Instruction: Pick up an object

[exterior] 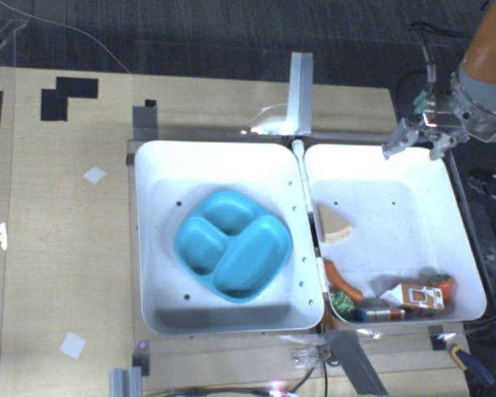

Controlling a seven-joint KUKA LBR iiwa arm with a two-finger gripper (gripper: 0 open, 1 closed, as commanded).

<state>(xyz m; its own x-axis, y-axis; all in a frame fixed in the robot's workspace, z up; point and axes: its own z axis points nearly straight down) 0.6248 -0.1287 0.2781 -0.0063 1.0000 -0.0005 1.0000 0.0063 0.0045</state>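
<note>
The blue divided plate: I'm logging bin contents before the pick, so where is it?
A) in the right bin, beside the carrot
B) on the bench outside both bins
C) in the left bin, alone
C: the blue divided plate lies in the left bin by itself; the carrot is in the right bin.

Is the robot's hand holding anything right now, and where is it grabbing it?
No, nothing is held. The hand hangs open over the far right corner of the right bin, with nothing between its fingers. The toys lie at the near end of that bin.
</note>
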